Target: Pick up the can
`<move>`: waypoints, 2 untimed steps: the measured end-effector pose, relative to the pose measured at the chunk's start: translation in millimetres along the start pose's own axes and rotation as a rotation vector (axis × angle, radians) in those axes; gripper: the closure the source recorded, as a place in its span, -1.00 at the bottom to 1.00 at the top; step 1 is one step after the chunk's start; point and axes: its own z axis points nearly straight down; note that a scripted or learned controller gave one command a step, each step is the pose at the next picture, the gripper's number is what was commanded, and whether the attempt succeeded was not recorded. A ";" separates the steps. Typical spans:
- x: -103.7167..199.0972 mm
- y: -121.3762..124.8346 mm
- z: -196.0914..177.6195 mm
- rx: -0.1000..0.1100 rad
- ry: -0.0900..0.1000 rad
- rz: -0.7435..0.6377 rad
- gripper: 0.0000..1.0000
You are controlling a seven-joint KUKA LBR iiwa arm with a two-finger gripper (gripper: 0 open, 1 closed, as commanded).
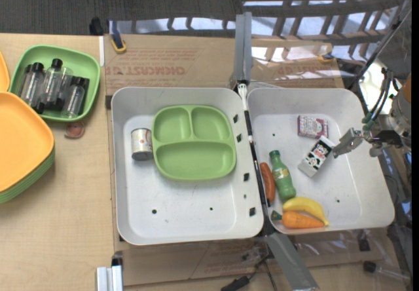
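The can [141, 144], silver with a dark red label, sits in the left bin [190, 221] against the left edge of a green divided plate [194, 141]. My gripper [349, 141] hangs over the right bin [366, 208] near its right wall, far from the can. It is just right of a small black-and-white carton [315, 156], with a little gap between them. Nothing is visibly held.
The right bin also holds a pink packet [311, 126], a green bottle [283, 176], a red-orange sausage [268, 181], a banana [305, 205] and a carrot [303, 220]. Left of the bins stand a green tray of bottles [55, 83] and stacked orange plates [23, 145].
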 end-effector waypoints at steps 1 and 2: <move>45.3 25.0 144.7 -0.002 0.000 -0.061 -1.00; 61.1 89.9 126.6 0.008 -0.001 -0.015 -1.00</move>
